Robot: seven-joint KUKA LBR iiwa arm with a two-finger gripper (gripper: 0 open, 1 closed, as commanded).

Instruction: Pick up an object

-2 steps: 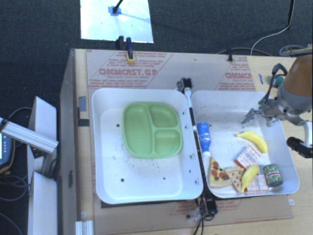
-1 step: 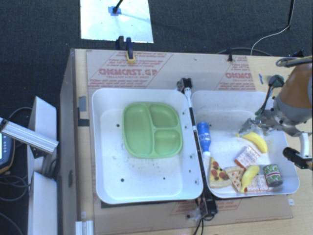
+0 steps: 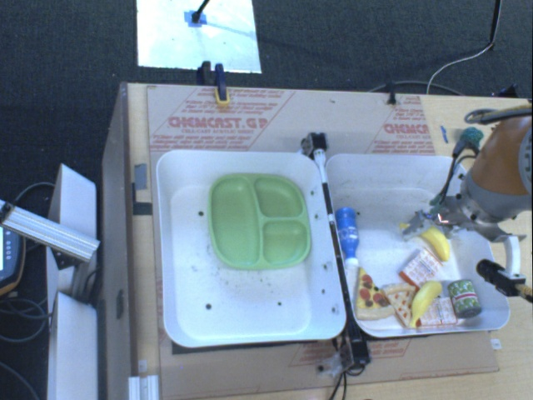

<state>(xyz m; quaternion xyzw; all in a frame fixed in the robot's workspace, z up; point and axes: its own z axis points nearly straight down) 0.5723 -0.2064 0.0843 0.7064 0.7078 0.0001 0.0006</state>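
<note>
My gripper [image 3: 426, 221] hangs low over the right bin [image 3: 379, 177], near its right side, on the grey arm with the orange band [image 3: 500, 161]. Just below and touching or almost touching it lies a yellow banana [image 3: 436, 244]. In the bin's front part lie a red and white packet [image 3: 419, 267], a second banana [image 3: 425, 301], two pizza slices [image 3: 371, 294], a small dark can [image 3: 464, 298] and another packet [image 3: 443, 312]. A blue and white bottle [image 3: 346, 233] lies along the bin's left wall.
The left bin [image 3: 187, 307] holds a green divided plate [image 3: 258, 222]. A black divider bar [image 3: 327, 215] runs between the bins. Cardboard covers the bench behind them. A black part of the arm [image 3: 500, 275] overhangs the right bin's edge.
</note>
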